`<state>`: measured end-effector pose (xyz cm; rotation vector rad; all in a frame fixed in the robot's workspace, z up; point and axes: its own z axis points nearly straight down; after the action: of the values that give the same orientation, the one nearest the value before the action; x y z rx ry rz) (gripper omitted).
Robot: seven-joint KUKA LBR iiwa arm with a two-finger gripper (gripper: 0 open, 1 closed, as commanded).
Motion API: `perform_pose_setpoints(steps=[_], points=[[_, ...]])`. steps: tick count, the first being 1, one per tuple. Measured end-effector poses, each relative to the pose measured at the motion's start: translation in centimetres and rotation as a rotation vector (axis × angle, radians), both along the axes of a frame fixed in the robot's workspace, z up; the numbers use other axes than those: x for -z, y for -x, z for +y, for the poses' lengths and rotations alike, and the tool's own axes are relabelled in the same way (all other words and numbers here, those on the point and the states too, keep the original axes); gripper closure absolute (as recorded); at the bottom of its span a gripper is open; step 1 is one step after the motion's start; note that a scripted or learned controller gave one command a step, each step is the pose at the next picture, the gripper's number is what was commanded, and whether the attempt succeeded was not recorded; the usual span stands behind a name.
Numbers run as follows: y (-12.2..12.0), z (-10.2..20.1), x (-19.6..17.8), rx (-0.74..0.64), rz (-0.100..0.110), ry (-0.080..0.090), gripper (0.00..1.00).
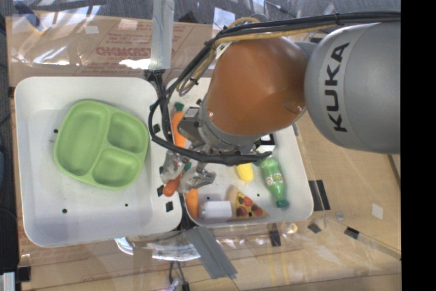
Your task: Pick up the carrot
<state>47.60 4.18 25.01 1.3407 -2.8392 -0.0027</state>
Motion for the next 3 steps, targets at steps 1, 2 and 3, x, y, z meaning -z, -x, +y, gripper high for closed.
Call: perform_pose_setpoints(steps=[1, 2, 3], points=[[-0.5, -0.1, 1.9, -0.469, 0.001, -0.001, 1.00], [-8.7, 4.2, 6.0, -0.470, 0.000, -0.002, 1.00], [-15.7, -2.0, 0.9, -0.419, -0.008, 0.002, 1.00]])
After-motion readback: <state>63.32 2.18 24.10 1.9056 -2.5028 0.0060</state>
